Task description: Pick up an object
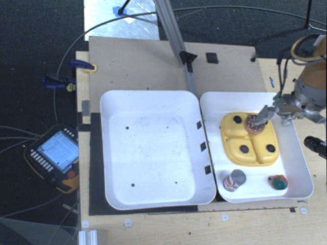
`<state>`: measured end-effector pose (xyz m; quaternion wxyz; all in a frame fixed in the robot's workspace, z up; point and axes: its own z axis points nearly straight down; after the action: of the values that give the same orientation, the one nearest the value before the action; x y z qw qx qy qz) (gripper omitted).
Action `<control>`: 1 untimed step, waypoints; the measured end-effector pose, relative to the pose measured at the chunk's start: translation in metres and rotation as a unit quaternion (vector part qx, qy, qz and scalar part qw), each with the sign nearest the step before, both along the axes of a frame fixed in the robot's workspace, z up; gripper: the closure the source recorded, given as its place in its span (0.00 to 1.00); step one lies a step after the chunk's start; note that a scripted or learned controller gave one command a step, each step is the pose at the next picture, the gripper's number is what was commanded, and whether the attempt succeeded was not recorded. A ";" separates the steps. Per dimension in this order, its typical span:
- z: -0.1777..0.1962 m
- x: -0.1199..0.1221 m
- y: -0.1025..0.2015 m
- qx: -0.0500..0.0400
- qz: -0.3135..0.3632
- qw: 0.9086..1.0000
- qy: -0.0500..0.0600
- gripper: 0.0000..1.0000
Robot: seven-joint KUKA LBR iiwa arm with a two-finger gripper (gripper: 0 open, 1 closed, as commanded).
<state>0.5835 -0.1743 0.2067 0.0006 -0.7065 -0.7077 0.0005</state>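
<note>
Two shallow white bins sit side by side on a cardboard-topped bench. The right bin [301, 182] holds a yellow moulded toy [249, 139], a small grey-and-red object [234, 179] and a green-and-orange piece [278, 182]. Reaching in from the right, the gripper [254, 122] hangs directly over a brownish ring [253, 125] on the yellow toy's far end; its grip cannot be judged.

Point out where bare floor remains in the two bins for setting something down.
The left bin is bare wall to wall. The right bin is crowded: yellow toy, hand, grey-red piece, teal toy. A bare strip runs along its far wall.
</note>
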 end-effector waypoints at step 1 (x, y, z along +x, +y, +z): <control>-0.044 -0.006 0.002 0.000 0.000 1.000 0.000 0.00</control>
<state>0.5770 -0.1722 0.1625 0.0007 -0.7065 -0.7077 0.0006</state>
